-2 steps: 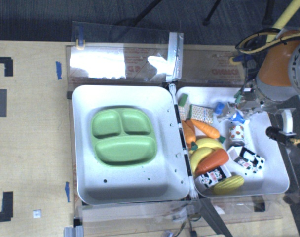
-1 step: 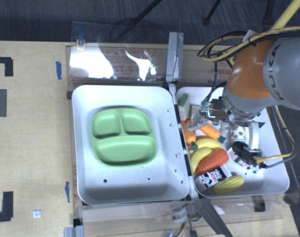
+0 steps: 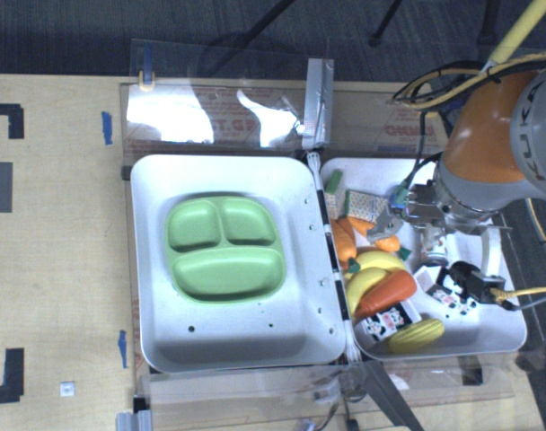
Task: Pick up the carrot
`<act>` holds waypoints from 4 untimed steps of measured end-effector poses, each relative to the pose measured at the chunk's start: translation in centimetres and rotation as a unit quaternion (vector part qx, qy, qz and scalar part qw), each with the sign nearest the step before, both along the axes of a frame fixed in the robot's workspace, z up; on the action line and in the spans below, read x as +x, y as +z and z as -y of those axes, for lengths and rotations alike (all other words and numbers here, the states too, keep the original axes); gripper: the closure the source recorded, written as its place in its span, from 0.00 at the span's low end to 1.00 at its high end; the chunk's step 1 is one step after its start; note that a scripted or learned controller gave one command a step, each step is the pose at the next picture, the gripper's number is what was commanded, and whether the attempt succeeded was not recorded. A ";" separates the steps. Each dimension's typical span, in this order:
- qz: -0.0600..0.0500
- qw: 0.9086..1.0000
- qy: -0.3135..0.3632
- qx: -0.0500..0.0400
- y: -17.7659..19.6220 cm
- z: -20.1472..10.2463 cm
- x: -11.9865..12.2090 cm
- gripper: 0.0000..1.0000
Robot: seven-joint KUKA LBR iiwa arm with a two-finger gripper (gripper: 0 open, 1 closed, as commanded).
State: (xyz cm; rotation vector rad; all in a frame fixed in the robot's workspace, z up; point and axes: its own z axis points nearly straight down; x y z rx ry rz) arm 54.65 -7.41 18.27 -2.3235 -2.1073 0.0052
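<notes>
The carrot (image 3: 387, 291), orange-red and tapered, lies slantwise in the right bin (image 3: 502, 326), among other toy food near its left wall. It rests against a yellow banana (image 3: 370, 272). My gripper (image 3: 427, 243) hangs over the middle of the right bin, up and to the right of the carrot and clear of it. Nothing shows held in it.
A green sectioned plate (image 3: 224, 245) sits in the left bin (image 3: 156, 330). The right bin also holds an orange piece (image 3: 344, 239), a small orange piece (image 3: 386, 243), a yellow item (image 3: 416, 333), a patterned card (image 3: 366, 206) and black-and-white packets (image 3: 387, 321).
</notes>
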 end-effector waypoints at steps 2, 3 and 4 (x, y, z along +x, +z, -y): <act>-0.001 1.000 0.000 0.000 0.8 0.0 0.1 0.00; 0.004 0.998 -0.063 0.000 -9.6 2.4 2.9 0.00; 0.003 0.998 -0.063 -0.001 -8.8 2.5 2.9 1.00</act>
